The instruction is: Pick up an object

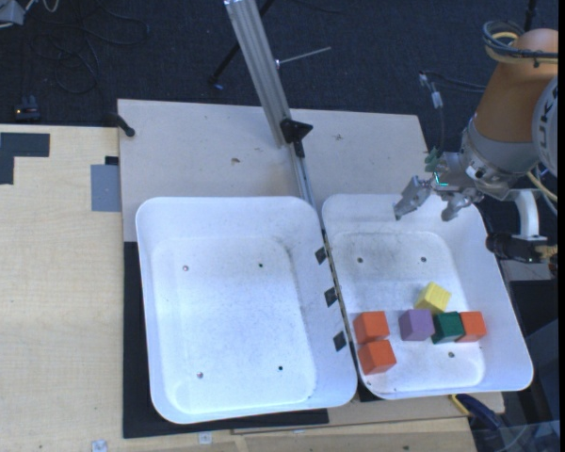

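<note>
The grey arm with its orange band [513, 83] reaches in from the right, and its two-finger jaws [428, 201] hang over the far edge of the right-hand shallow white bin [508, 347]; the two fingers stand clearly spread apart with nothing between them — they grip no object.

The things to pick all lie toward the near end of that right bin, well apart from the jaws; a yellow cube [434, 297] sits tilted, farthest from the near rim; just beside it, nearer the camera, is a purple cube [415, 324]; a dark green block [447, 328] touches the purple one on its right, and a small orange block [473, 325] is pressed against the green one's right side — these three form a short row. To the left, close to the bin's inner wall, an orange cube [371, 326] lies with a second orange cube [378, 355] just in front of it, the two touching or nearly so.

The left-hand shallow white bin [160, 252] sits alongside, both on the pale bench [198, 149]; a slanted aluminium rail [264, 73] rises from behind the seam between the bins.
</note>
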Motion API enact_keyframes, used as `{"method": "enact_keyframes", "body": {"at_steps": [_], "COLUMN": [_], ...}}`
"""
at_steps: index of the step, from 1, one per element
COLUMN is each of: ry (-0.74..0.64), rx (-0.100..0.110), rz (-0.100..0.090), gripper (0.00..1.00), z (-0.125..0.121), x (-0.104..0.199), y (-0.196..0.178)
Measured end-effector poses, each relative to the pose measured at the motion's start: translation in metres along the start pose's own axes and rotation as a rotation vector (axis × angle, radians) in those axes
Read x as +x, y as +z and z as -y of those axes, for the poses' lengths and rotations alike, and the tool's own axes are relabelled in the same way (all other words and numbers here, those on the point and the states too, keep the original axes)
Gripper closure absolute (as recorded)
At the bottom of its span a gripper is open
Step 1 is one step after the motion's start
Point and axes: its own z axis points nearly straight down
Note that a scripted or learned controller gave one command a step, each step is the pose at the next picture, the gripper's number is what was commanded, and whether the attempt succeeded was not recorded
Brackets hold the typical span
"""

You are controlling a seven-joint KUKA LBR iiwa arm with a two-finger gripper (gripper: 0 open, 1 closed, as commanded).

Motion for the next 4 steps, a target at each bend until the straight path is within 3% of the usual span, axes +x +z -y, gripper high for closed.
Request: {"method": "enact_keyframes", "body": {"at_steps": [1,2,3,4], "ry": [0.007,0.004,0.007,0.011], "rx": [0.009,-0.002,-0.004,-0.003], "rz": [-0.001,-0.001,0.001,-0.001], "gripper": [0.00,0.00,0.00,1.00], "z": [0.046,0.070,0.105,0.105], "x": [-0.048,-0.055,-0.024,-0.025], "y": [0.098,0.124,0.123,0.114]}}
